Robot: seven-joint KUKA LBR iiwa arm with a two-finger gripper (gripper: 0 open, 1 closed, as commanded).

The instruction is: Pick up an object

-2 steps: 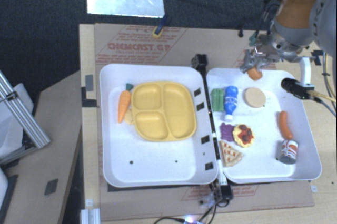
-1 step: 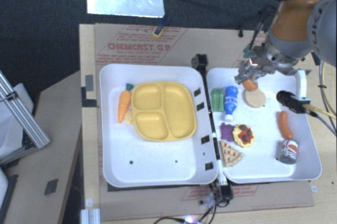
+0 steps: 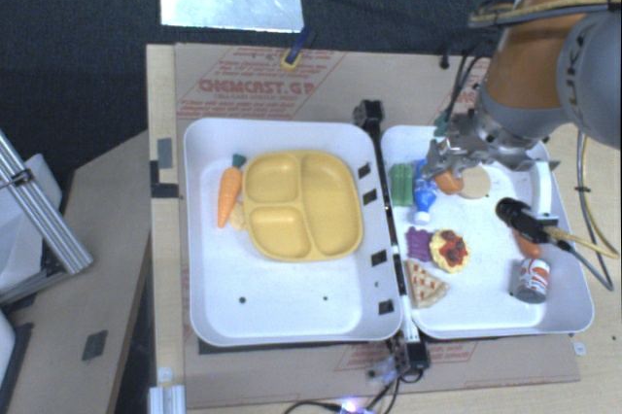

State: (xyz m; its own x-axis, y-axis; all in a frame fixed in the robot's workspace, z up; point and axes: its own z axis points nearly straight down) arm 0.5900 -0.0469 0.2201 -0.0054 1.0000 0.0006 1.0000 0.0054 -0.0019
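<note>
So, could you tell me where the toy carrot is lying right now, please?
The toy carrot lies in the left bin, against the left edge of the yellow divided plate.

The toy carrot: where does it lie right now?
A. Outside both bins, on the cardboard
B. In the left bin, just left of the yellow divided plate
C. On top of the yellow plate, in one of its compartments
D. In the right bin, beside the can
B: the toy carrot lies on the floor of the left bin, alongside the left edge of the yellow divided plate.
</note>
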